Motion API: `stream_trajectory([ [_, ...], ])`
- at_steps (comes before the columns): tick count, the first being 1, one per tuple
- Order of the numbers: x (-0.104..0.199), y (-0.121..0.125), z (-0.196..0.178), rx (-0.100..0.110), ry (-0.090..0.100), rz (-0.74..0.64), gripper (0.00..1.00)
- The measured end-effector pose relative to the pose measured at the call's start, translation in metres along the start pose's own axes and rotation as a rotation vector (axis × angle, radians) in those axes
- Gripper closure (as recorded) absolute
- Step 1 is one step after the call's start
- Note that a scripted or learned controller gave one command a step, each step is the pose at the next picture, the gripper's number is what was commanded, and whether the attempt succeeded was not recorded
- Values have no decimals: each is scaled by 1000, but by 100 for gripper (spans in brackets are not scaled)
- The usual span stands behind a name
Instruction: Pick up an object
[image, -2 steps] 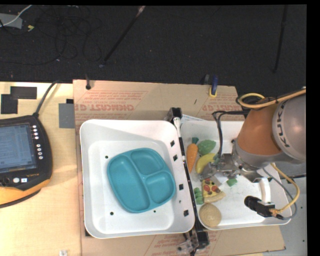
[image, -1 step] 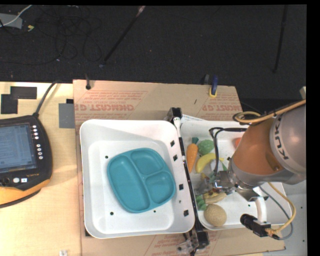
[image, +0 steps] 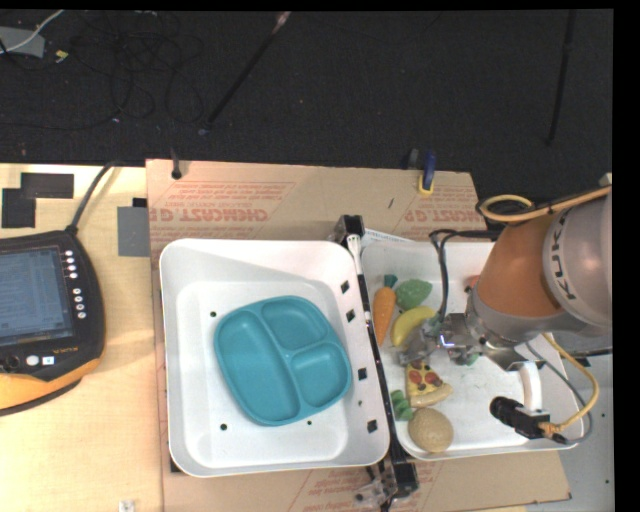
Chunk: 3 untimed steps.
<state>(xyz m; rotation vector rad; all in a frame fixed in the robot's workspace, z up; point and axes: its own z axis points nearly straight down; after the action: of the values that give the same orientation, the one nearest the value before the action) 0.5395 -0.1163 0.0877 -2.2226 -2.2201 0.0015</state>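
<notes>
- Hovering low in the right bin (image: 560, 440): gripper (image: 428, 345), fingers too blurred to tell whether open or closed.
- Lying just left of it: banana (image: 411, 324), long axis slanting up-right, pizza slice (image: 427, 384) just below.

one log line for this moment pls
gripper low in right bin | beside banana, above pizza slice | grasp: cannot tell | left bin: teal plate

In the right bin (image: 470, 425), the carrot (image: 383, 312), banana (image: 412, 323), green piece (image: 413, 292), pizza slice (image: 426, 384) and round cookie (image: 431, 430) crowd the left side, touching or nearly so. Bare floor lies right of them, partly under the arm (image: 540, 280). The teal plate (image: 283, 358) fills the left bin's (image: 190, 400) middle, leaving its margins open.
</notes>
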Motion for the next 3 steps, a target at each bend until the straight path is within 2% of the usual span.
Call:
stream_trajectory([
  [1, -4, -21, 1, 4, 2, -1, 0],
  [2, -15, 13, 0, 0, 1, -1, 0],
  [3, -15, 11, -9, 5, 2, 4, 100],
])
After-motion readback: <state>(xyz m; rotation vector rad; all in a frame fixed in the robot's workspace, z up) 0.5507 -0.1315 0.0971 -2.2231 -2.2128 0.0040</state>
